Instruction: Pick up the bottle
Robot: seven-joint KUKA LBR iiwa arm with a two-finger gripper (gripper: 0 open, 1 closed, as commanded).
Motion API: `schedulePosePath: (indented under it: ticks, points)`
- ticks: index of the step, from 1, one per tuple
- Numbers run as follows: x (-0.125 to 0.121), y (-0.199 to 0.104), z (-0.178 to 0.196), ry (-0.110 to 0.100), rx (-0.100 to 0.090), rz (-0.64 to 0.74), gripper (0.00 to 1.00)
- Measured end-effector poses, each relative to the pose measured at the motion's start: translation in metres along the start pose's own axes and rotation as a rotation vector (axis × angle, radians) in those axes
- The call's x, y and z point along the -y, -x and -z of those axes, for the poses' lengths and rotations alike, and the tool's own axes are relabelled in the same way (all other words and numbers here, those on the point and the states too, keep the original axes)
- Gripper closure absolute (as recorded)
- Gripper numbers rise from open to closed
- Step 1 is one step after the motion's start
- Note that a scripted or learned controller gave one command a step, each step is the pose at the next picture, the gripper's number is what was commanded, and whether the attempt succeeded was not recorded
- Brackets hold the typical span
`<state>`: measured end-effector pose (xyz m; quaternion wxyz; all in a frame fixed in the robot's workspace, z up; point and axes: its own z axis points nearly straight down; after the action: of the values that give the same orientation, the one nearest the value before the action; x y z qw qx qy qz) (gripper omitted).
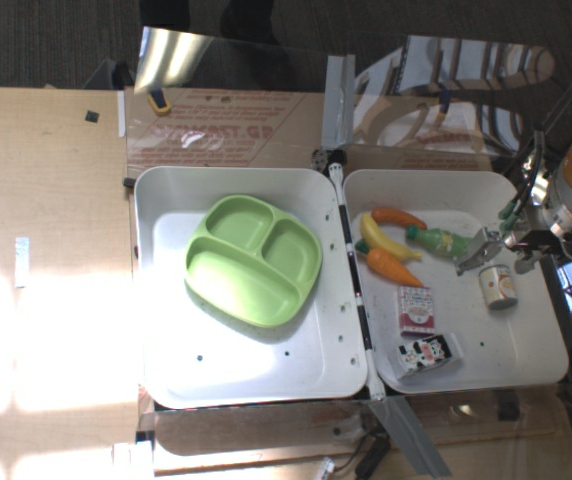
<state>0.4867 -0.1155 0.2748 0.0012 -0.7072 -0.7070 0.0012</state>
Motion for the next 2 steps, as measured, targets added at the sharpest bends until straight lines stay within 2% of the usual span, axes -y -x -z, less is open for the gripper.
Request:
schedulePosePath:
  ticks: [1,2]
  points:
    - [-0.048,0.040,-0.120,0.000,0.000,0.002,0.00]
    - [-0.132,0.018,-0.182,0.006,0.002,0.065,0.00]
